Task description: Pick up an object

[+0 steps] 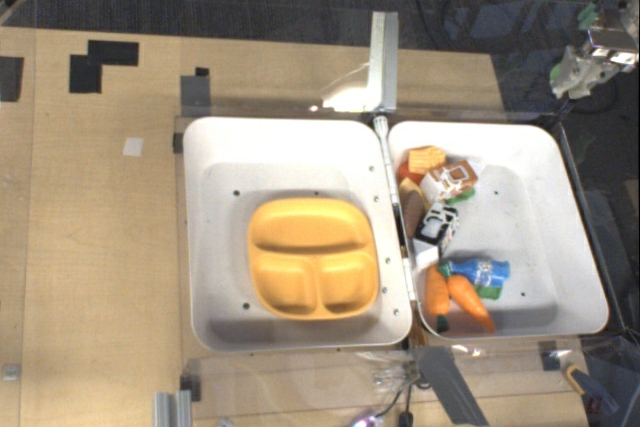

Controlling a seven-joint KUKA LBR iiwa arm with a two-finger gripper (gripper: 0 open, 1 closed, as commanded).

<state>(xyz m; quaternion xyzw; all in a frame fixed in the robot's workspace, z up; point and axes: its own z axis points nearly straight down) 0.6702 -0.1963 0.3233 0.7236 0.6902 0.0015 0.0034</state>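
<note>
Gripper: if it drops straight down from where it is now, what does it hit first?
Probably the dark floor: the gripper sits off the right bin's upper right corner. Its height isn't clear from this single view.

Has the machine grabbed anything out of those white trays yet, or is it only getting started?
Nothing looks done yet. The gripper sits off past the right bin's far corner, with nothing visibly in it. The toys all lie in that bin: the two carrots, the blue bottle, the small cartons. The yellow divided plate sits in the left bin. Reaching in, gripping and lifting are all left.
</note>
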